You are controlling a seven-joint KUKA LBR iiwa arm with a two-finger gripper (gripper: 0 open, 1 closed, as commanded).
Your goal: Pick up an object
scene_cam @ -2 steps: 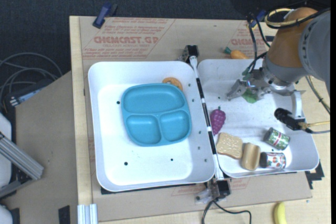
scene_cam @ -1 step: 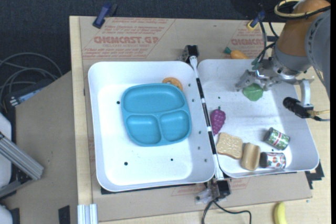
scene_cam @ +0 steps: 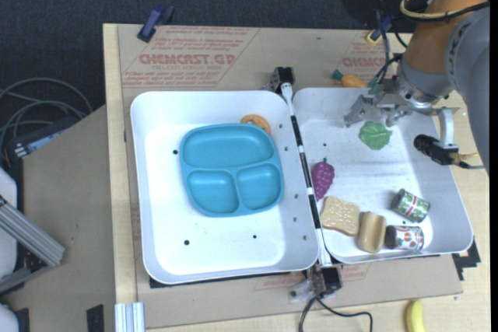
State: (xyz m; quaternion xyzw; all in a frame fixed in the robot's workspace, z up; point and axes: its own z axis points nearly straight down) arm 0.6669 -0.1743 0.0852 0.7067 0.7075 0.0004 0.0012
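My gripper (scene_cam: 374, 113) hangs over the far part of the right bin (scene_cam: 451, 190), its two grey fingers spread apart, so it is open. Just in front of the fingertips lies a green leafy toy (scene_cam: 376, 137), close to them but not between them. Further toward the front of this bin are a purple bunch of grapes (scene_cam: 322, 176), a slice of toast (scene_cam: 340, 215), a tan bread roll (scene_cam: 371, 232), an upright green can (scene_cam: 410, 205) and a second can (scene_cam: 405, 238) lying on its side.
The left bin (scene_cam: 156, 190) bears a blue divided plate (scene_cam: 232, 168), with a small brown pastry (scene_cam: 255, 121) at its far edge. An orange carrot toy (scene_cam: 350, 78) lies outside the right bin at the back. A yellow item (scene_cam: 415, 316) sits off the bench's front.
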